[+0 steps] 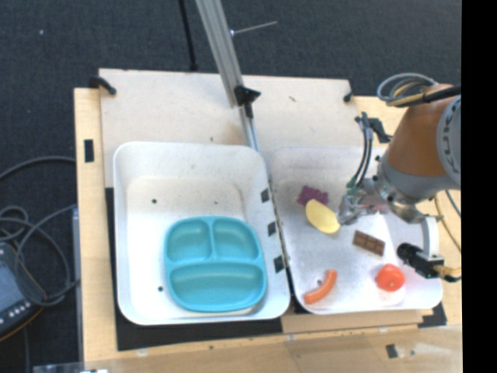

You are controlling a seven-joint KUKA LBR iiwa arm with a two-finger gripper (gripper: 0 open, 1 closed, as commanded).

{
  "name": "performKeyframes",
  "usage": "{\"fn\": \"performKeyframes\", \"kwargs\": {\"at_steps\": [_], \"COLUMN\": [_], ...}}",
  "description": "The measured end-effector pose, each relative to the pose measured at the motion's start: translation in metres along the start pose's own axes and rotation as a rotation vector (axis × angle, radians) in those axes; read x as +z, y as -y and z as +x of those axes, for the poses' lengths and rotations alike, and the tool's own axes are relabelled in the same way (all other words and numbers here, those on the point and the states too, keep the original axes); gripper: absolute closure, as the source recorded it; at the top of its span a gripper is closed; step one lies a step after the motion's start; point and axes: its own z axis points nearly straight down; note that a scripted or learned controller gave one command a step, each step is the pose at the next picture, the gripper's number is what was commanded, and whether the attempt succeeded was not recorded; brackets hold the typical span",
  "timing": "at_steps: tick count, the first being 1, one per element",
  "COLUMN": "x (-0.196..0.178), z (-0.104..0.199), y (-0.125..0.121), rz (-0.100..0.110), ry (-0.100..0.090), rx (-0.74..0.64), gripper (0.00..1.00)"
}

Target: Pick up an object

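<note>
The tool sits low in the right bin, right of centre in the frame, just beside the yellow lemon-shaped piece; how wide it stands, or whether it has anything, cannot be told from here. That yellow piece lies mid-bin, touching the purple scrap above it. It looks like a light, hard plastic toy, smooth and rounded, so likely to slip or roll; taking it across its narrow middle seems safest. The brown bar is flat and thin, hard to get under. The orange sausage and red round piece lie along the lower edge. Count: two bins, five small items in the right one, one blue divided tray in the left bin, all on the tabletop
</note>
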Motion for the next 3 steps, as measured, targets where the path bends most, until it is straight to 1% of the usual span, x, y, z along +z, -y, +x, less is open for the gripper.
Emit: {"fn": "performKeyframes", "kwargs": {"at_steps": [2, 3], "x": [-0.130, -0.138], "z": [-0.008, -0.009], "y": [-0.001, -0.002], "rz": [-0.005, 0.002], "ry": [0.002, 0.000], "rx": [-0.010, -0.012], "gripper": [1.00, 1.00]}}
